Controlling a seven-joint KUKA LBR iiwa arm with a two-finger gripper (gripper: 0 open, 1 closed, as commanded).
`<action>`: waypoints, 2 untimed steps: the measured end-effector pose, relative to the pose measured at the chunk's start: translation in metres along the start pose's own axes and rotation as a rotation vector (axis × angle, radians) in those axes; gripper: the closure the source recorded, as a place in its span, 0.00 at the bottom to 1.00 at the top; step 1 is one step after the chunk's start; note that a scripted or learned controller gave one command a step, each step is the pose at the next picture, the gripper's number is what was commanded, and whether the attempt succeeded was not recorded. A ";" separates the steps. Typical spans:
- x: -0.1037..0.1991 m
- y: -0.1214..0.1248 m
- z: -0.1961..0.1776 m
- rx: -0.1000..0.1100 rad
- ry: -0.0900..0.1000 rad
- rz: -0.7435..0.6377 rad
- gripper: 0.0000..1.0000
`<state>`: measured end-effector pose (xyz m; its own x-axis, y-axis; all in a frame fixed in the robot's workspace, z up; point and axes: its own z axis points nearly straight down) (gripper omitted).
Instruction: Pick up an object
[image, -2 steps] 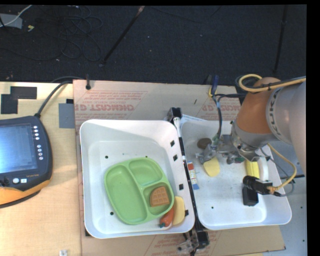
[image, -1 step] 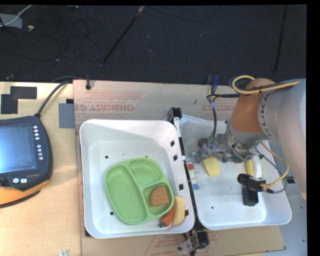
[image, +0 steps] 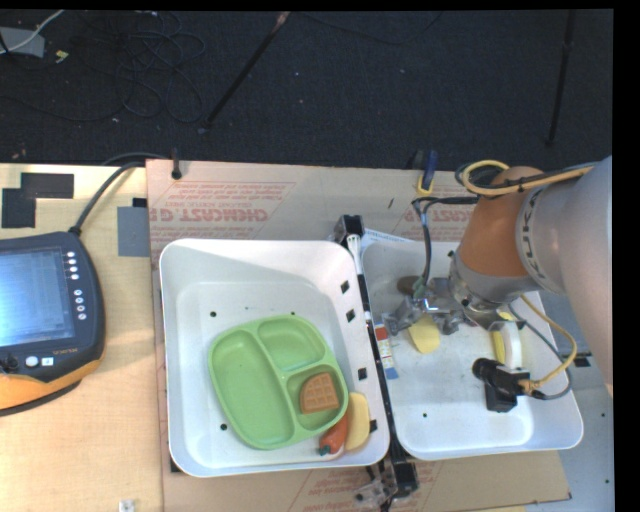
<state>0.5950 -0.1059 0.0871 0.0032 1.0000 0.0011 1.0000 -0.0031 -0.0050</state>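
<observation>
Claw (image: 428, 318) hangs low inside the right-hand shallow white plastic bin (image: 455, 420), and whether it is apart or together I cannot tell, since the grey wrist and its cables cover it from above. The likeliest target is the small pale yellow block (image: 425, 338), which lies on the bin floor just on the near side of the claw, close to it or touching it; nothing shows the block gripped. To do the grasp well, the claw should probably be centred squarely over the block before it closes, so the block is straddled rather than nudged aside, and the lift should be straight up, clear of the bin wall to the claw's left. Well to the left of the claw, in the other white bin (image: 200, 290), sits a green divided plastic plate (image: 255, 385) with a brown waffle-like piece (image: 320, 393).
</observation>
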 end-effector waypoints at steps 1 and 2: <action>0.000 0.026 -0.001 -0.005 -0.001 -0.003 0.00; 0.014 -0.001 -0.001 -0.004 -0.003 0.001 0.00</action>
<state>0.5937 -0.0917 0.0877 0.0045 1.0000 -0.0016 1.0000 -0.0046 -0.0010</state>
